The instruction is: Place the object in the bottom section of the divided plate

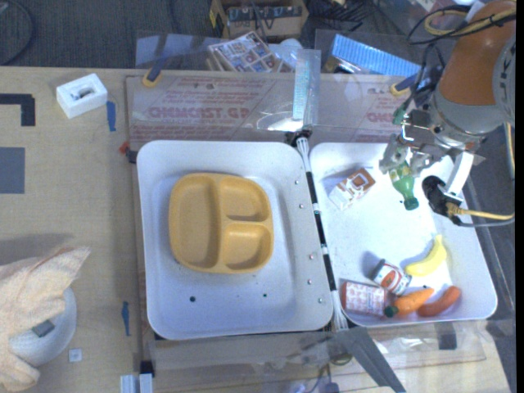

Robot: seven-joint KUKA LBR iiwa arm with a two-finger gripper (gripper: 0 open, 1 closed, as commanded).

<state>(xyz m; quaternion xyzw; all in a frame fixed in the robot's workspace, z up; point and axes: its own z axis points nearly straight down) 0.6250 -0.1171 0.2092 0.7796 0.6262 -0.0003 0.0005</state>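
A yellow divided plate lies in the left bin; one large section is on its left and two smaller ones on its right. Over the far right part of the right bin, my gripper points down from the grey and orange arm. It is shut on a small green bottle, whose top sits between the fingers while its body hangs below them, above the bin floor.
The right bin also holds a small white and brown carton, a banana, a can, a red packet, a carrot and a red sausage. A white box and a cloth lie on the bench at left.
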